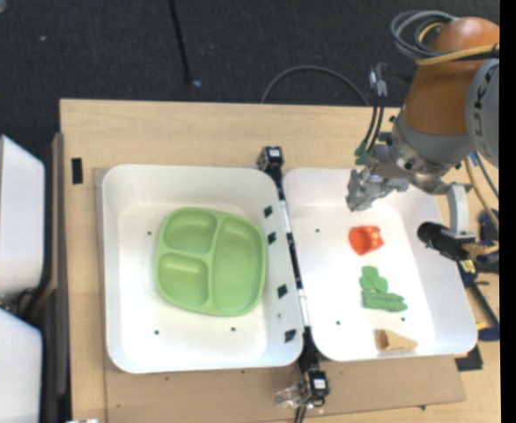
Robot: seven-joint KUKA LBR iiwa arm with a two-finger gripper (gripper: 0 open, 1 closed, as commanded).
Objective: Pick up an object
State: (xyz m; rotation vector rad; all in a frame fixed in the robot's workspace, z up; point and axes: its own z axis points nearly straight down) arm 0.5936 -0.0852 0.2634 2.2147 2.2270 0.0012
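Note:
In the right bin [328,324] lie three small things: a red piece [365,239] near the middle, a green bumpy piece [379,292] below it, and a tan wedge [394,341] by the front rim. My gripper [361,197] hangs over the bin's far part, just above and left of the red piece, apart from it. Nothing shows between its tips. The left bin [130,201] holds a light green divided plate [211,260].
A black hinge strip with clips [286,245] runs between the two bins. The wooden bench [196,122] surrounds them. Cables loop on the dark floor behind. White equipment [7,227] stands at the left edge.

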